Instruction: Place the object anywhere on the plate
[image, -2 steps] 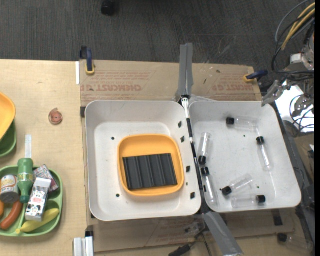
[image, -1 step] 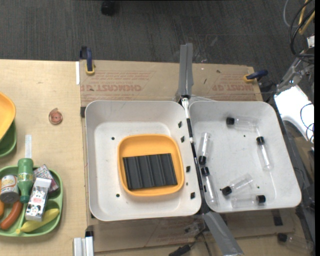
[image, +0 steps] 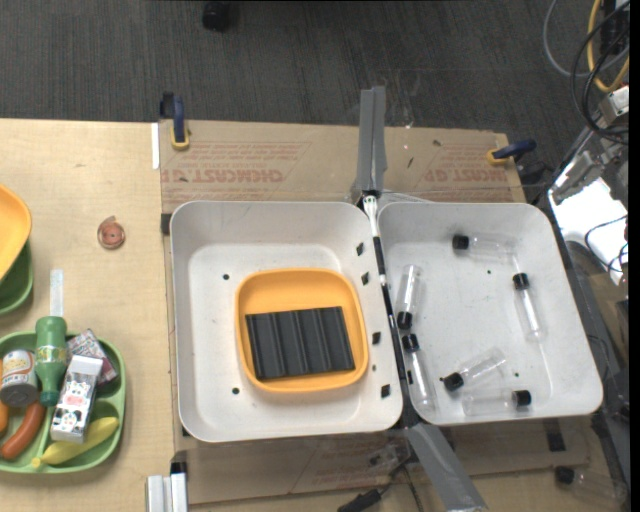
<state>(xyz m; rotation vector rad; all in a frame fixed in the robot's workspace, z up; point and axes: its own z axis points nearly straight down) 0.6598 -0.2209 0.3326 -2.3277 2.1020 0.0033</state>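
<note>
Camera view: bench (image: 80, 180) tan, cardboard (image: 300, 165) under 2 white bins (image: 200, 400); dark carpet (image: 300, 50) beyond; claw state: cannot tell.

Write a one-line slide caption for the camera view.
Orange plate bearing a dark ribbed block in the left bin; clear black-capped tubes scattered in the right bin.

Overhead slanted view of both bins (image: 190, 300)
</note>
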